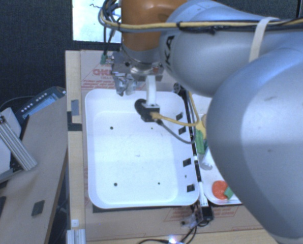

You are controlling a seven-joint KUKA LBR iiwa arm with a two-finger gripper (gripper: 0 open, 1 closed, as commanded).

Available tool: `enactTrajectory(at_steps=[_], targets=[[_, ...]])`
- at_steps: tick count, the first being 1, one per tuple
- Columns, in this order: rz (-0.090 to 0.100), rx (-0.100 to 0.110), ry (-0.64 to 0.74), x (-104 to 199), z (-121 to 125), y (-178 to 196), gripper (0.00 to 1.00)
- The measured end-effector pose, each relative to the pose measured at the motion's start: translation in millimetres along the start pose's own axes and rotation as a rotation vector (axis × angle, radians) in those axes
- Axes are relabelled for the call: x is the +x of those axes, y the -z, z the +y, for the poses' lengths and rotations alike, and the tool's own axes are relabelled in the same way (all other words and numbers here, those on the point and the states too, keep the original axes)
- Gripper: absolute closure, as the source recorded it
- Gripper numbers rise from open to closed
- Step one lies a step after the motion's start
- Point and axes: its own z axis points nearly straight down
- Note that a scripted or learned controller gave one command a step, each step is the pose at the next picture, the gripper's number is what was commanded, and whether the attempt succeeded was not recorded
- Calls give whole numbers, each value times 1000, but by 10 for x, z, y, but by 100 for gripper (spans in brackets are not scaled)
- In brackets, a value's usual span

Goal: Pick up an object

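In the camera view, the grey arm with its orange band (150,14) reaches in from the right and hangs over the far edge of the left shallow white plastic bin (136,187), which sits on the light wooden table (50,151). The tool (127,87) hovers just above that bin's far rim, near its back wall. Whether it is released or clenched cannot be told from this slant, and nothing is visible beneath it that would count as a held object.

The candidates for picking lie in the right shallow white bin (233,201), most of which is hidden behind the arm's bulk. A small round orange-red object (219,189) rests near that bin's near corner, with a green piece (201,145) further back along the divider between the bins. A yellow cable (179,122) trails from the wrist across the left bin.

As a judgement, the task looks barely begun: no object appears lifted, and the tool is well apart from the visible pieces. What remains is to travel to an object, descend, close on it and raise it.
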Motion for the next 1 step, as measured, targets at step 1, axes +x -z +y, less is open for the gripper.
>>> enactTrajectory(at_steps=[1], targets=[[4, -9, 5, 9, -106, 331, 100]])
